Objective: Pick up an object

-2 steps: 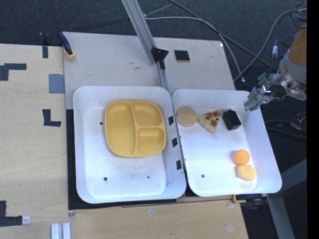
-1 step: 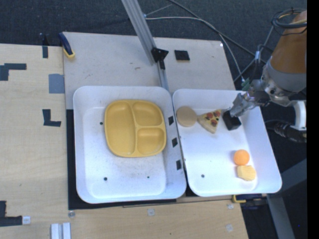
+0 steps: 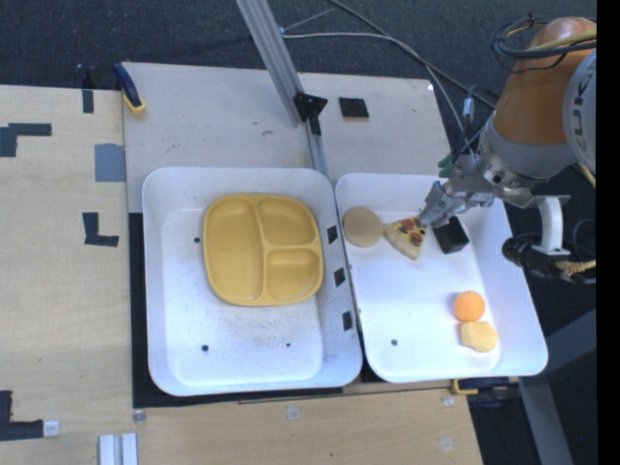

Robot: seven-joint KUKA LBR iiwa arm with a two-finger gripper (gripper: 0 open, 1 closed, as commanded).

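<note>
So the tool [image 3: 436,219] sits low in the right bin [image 3: 504,356], right over the pizza slice [image 3: 407,235] next to a tan disc [image 3: 363,227], can't tell its grip, yellow tray [image 3: 263,249] in the left bin [image 3: 174,356].

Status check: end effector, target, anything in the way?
End effector low over right bin. Pizza slice just beside it, not gripped. Tan disc crowds the slice.

Yellow tray [image 3: 262,250], orange ball [image 3: 469,305]
</note>
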